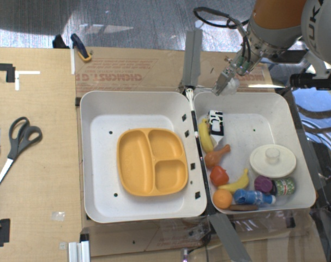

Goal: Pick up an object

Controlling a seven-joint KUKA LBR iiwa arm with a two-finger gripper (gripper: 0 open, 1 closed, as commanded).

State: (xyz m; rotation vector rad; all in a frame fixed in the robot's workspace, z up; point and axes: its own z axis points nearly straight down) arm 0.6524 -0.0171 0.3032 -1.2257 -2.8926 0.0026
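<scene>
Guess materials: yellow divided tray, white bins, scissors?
Yellow divided tray: likely moulded plastic, matte, uniform colour, rounded compartment walls. White bins: probably plastic, smooth with a slight sheen. Scissors: shiny metal blades, dark handles, probably plastic.

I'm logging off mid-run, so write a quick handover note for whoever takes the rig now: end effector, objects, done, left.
End effector: raised over the far rim of the right bin, nothing seen between its fingers; whether open or shut is unclear.
Right bin holds, along its left and near sides: two bananas, black-and-white box, orange carrot-like toy, red piece, orange, blue bottle, purple and green cans, round white lid.
Left bin: yellow divided plate.
Done: no object lifted.
Left: descend, grasp one object, lift.
</scene>
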